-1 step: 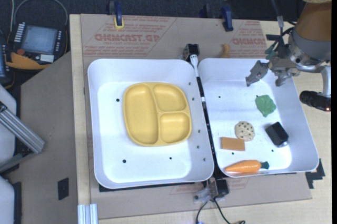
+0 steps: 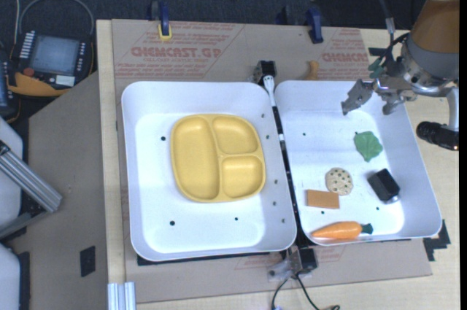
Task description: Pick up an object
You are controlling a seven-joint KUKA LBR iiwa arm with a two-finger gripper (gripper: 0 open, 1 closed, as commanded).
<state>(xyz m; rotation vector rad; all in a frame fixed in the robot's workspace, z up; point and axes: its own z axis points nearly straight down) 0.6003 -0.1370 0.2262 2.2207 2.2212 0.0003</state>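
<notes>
Objects for picking all lie in the right bin (image 2: 321, 101), gathered toward its near right part: a green piece (image 2: 368, 144) just beside the right wall, a black block (image 2: 383, 184) nearer than it, a round cookie (image 2: 338, 180) left of the block, an orange slab (image 2: 322, 199) touching the cookie's near edge, and a carrot (image 2: 340, 230) lying along the near rim; I judge none is singled out, so any will serve. My claw (image 2: 373, 98) hangs over the far right part of that bin, fingers spread and grasping nothing; the green piece sits nearest to it, a short way nearer in the scene. The far left floor of this bin is bare, which gives me room to descend; the carrot hugs the rim and looks awkward to close on, while the cookie and slab crowd each other. The left bin (image 2: 139, 155) carries a yellow divided plate (image 2: 217, 155) at its middle, well apart from my work; both bins rest on the counter (image 2: 117, 53).
</notes>
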